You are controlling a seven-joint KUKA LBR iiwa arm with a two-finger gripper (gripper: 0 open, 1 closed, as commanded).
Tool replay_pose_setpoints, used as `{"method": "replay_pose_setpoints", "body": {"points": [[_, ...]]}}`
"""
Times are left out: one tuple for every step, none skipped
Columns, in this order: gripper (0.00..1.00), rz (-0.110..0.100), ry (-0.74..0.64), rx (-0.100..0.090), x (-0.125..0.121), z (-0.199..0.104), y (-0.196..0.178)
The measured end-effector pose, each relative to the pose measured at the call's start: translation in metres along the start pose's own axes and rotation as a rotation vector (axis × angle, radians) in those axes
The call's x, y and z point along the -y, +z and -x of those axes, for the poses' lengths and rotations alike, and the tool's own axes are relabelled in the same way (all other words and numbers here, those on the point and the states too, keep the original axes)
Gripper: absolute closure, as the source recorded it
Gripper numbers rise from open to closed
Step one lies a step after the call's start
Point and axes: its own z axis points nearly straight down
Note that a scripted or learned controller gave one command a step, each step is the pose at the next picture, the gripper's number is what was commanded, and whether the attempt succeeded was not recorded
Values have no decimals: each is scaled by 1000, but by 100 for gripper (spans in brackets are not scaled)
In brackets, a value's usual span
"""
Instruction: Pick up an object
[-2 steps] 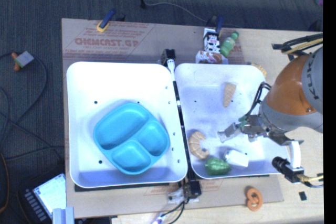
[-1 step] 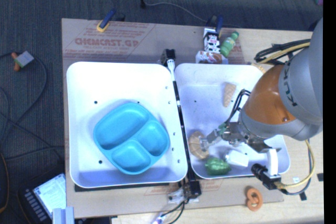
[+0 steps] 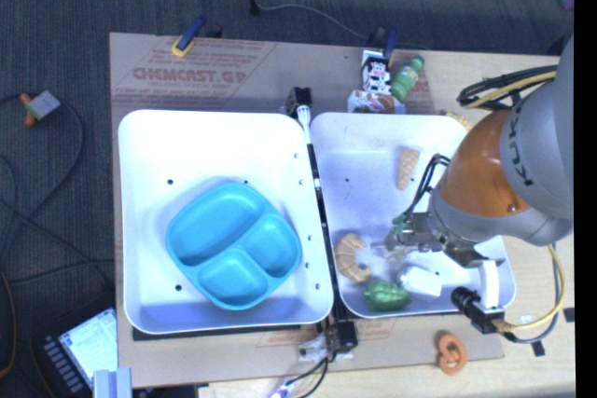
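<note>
Even overhead light, bright white bins [image 3: 215, 130], soft shadows, slightly soft focus

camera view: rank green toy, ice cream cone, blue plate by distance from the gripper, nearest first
From the gripper:
1. Green toy, just below it, right bin's near edge.
2. Ice cream cone, above it, same bin.
3. Blue plate, far left, in the left bin.

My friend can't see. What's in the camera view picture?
A grey and orange robot arm reaches into the right white bin, its hand near a green toy vegetable. A blue divided plastic plate lies in the left white bin.
</note>
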Motion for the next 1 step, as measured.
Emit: {"method": "replay_pose_setpoints", "body": {"points": [[100,-7,-4,-5,-53,11,-52]]}}
